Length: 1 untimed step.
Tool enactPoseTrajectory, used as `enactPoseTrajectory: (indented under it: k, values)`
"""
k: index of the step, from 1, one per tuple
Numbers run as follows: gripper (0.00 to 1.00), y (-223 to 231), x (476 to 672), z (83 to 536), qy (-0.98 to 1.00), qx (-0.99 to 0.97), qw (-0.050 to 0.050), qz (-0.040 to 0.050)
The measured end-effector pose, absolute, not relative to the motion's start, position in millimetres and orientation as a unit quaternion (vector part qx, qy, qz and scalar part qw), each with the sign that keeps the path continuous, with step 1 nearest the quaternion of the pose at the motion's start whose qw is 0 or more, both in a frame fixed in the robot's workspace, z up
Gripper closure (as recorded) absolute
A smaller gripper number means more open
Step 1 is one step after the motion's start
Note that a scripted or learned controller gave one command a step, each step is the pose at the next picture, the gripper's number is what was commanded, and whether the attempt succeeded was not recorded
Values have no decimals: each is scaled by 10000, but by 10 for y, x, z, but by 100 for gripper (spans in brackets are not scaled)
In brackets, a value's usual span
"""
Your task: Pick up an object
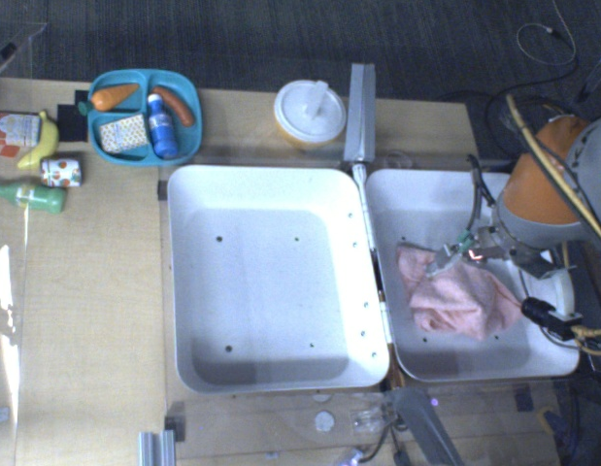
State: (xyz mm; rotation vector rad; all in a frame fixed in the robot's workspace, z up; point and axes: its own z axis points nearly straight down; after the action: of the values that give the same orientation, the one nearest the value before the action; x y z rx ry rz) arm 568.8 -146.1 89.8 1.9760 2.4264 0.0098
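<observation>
Wooden bench top [86,309] runs under everything I can see, with dark carpet beyond its far edge. Nearest to me, along the bottom of the view, sit the front rims of the two white bins. I have the left bin [266,275] bare, its floor showing a few small dark dots. In the right bin [417,343] lies the one thing worth going for: a crumpled pink cloth [455,299], bunched on the bin floor toward the middle and right, its long axis running roughly left to right with a slight droop toward the near right corner.

My gripper [465,252] hangs at the cloth's far edge, reaching in from the right below the orange band [538,192]. It looks to be touching or just over the upper folds, so the bulk of the cloth lies just nearer to me and a little left of the tool. I cannot tell how the pincer stands, nor whether any fabric is caught in it; the tip is too small and cluttered.

Farther back, beyond the bins, a round white lidded container [310,112] stands near the divider, and off to the far left I see a blue sectioned tray [188,105] of toy food, with a banana [40,142], a small can [61,172] and a green bottle [28,196] beside it.
</observation>
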Motion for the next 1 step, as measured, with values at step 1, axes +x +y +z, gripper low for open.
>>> enactPoseTrajectory:
  k: [1]
  values:
    - [0, -942, 5916, 898, 7651, 6439, 57, 45]
